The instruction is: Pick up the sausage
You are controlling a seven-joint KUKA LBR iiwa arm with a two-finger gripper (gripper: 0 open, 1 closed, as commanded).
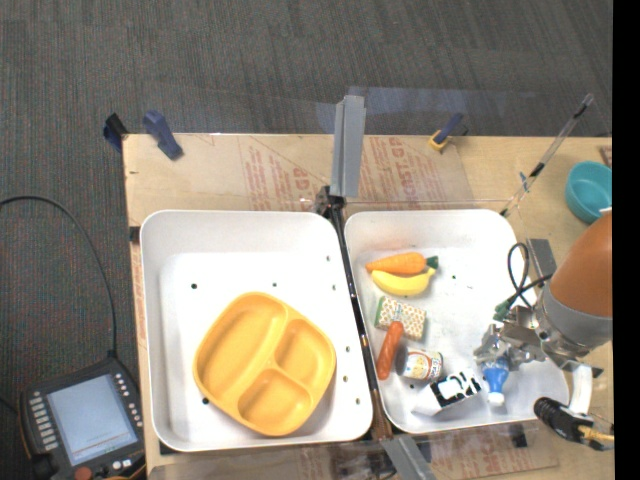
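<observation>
Dark grey carpet surrounds the tabletop [250, 168], which carries two white bins side by side. At lower centre of the frame, the sausage [389, 349] lies against the left wall of the right bin [450, 223], below a banana [402, 283] and a carrot [398, 263], beside a small can [422, 365]. Well to its right, the gripper [497, 353] hangs low over that bin's right edge; its fingers' spread cannot be told. A yellow divided plate [264, 362] sits in the left bin [180, 238].
</observation>
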